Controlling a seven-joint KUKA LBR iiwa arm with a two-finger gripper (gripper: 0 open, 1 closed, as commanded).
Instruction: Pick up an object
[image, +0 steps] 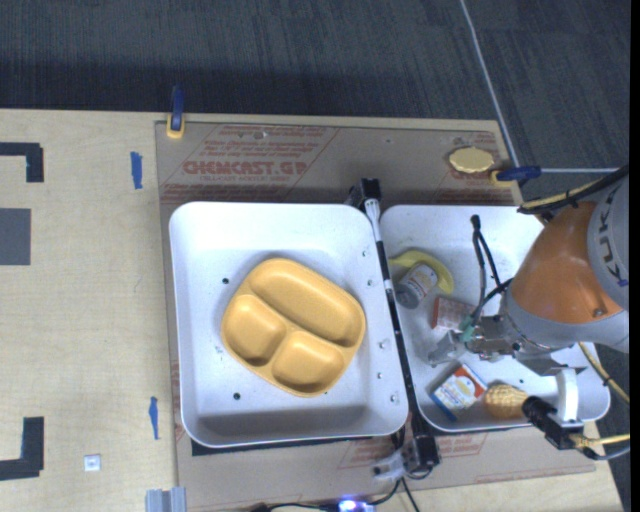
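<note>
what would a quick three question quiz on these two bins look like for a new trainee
1. True or false: the yellow tray lies in the right bin.
2. Which is nearest the gripper? A) the yellow tape roll B) the small carton C) the blue clamp
3. Fill in: the yellow tray has ___ compartments.

Key
1. False: it lies in the left bin.
2. B: the small carton sits just below the gripper in the camera view.
3. Three.
</note>
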